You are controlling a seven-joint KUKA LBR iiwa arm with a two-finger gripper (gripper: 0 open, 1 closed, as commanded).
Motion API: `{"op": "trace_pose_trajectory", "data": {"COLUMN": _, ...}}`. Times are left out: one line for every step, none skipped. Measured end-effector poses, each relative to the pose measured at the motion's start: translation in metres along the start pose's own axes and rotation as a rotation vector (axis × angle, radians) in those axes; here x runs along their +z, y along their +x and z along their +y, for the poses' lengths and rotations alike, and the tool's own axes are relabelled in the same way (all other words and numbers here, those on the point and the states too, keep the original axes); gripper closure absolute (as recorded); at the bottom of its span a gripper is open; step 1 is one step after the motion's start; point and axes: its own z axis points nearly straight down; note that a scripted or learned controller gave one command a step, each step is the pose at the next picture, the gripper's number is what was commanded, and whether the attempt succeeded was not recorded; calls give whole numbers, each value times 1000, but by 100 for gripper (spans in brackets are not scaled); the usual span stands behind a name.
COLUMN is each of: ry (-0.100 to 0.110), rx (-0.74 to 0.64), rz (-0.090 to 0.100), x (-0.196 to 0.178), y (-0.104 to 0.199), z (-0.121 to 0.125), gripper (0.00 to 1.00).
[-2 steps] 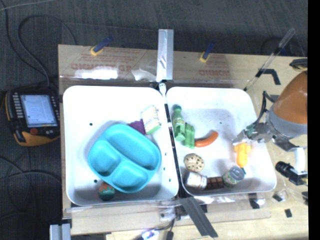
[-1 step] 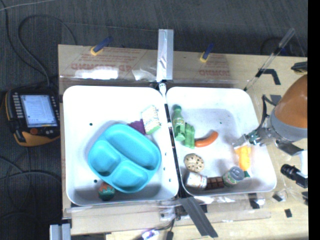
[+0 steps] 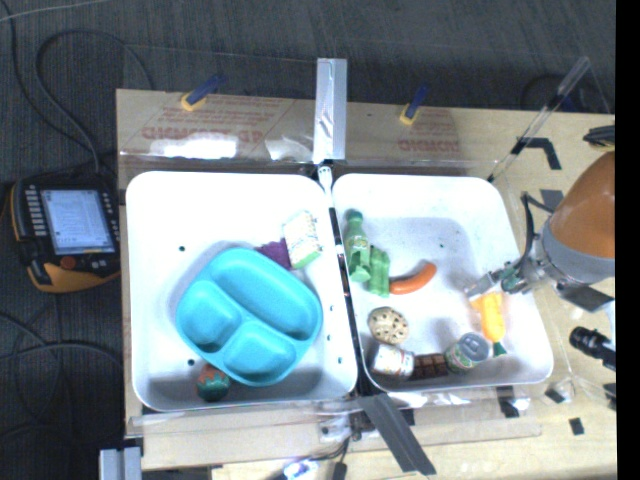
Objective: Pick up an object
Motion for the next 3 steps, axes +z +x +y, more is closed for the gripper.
{"op": "trace_pose_trajectory", "data": {"ry": 1, "rx": -34, "rz": -1, "x": 0, "y": -1, "z": -1, "gripper": 0}}
{"op": "trace_pose_trajectory", "data": {"ry": 0, "rx": -73, "rz": -4, "x": 0, "y": 0, "z": -1, "gripper": 0}}
{"op": "trace_pose_trajectory", "data": {"ry": 0, "rx": -107, "rz": -5, "x": 0, "y": -1, "z": -1, "gripper": 0}}
